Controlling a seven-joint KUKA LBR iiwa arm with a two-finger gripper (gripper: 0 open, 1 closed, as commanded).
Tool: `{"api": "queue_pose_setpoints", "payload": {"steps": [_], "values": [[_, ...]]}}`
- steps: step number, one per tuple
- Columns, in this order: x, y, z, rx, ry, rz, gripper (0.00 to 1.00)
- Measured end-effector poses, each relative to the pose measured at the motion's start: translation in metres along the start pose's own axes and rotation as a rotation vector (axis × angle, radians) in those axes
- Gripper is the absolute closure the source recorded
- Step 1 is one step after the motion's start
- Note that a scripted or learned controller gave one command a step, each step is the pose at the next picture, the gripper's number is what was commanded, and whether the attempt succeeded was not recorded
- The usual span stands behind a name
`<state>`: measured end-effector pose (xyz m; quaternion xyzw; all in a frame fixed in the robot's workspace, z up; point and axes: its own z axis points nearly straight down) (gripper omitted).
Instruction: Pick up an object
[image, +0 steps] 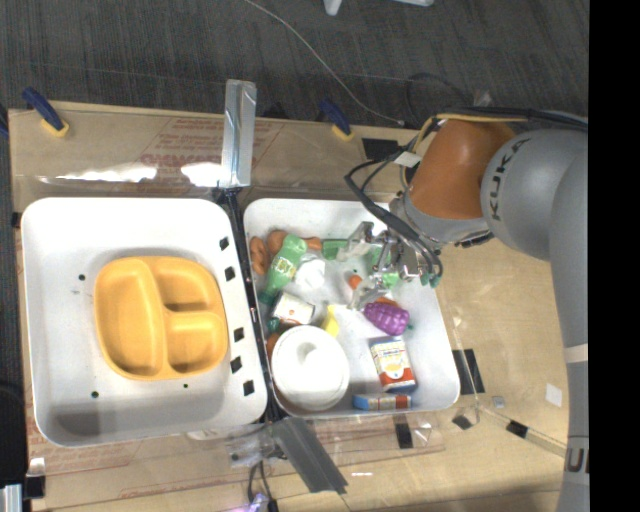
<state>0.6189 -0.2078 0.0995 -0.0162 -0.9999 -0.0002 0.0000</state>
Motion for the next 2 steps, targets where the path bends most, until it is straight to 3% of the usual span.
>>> {"api": "queue_pose_setpoints", "payload": {"steps": [1,2], "values": [[0.0,0.0,0.0,0.0,0.0,0.0,0.0],[0.023,-0.001,0.007,0.0,-0.002,-0.031,0.0]]}}
